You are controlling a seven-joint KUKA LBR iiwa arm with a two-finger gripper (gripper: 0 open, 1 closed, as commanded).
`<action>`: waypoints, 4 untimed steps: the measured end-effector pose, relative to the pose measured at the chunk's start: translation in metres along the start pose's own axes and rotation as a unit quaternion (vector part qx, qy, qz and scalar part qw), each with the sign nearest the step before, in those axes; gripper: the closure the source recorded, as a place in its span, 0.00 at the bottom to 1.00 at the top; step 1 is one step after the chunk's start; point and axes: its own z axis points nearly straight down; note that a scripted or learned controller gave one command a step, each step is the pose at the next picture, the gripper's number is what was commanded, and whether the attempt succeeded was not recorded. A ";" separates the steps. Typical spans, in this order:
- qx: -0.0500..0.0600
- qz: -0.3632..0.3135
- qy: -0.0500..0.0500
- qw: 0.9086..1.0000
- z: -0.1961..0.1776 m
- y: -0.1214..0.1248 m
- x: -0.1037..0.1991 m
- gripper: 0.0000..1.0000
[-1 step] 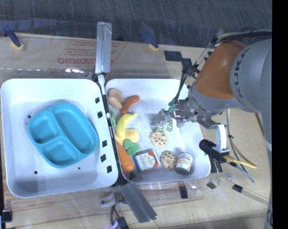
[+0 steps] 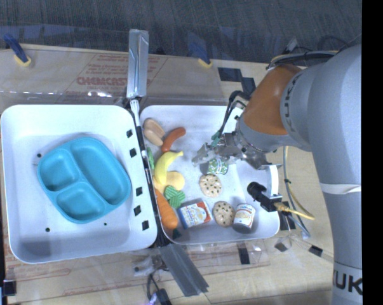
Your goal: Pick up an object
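Fingers point(image 2: 209, 154) low over right bin point(image 2: 197, 114), centre-right of frame, reaching from right. Small green-white item point(image 2: 218, 166) lies just below-right of fingertips, touching or nearly so; cannot tell if pinched. Spread or pressed: cannot tell. Cookie point(image 2: 209, 185) just below item. Banana point(image 2: 162, 166) left. Blue tray point(image 2: 83, 178) in left bin point(image 2: 20, 126).

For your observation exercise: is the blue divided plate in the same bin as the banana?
No, the blue divided plate lies in the left bin, the banana in the right bin.
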 end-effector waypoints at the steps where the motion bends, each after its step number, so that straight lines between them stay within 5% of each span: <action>1: 0.012 -0.028 0.003 1.000 0.023 0.028 -0.012 0.00; 2: 0.015 -0.047 0.005 0.999 0.024 -0.018 0.007 0.00; 3: 0.016 -0.049 0.005 0.999 0.014 -0.017 0.007 1.00; 4: 0.016 -0.049 0.005 0.999 0.014 -0.017 0.007 0.00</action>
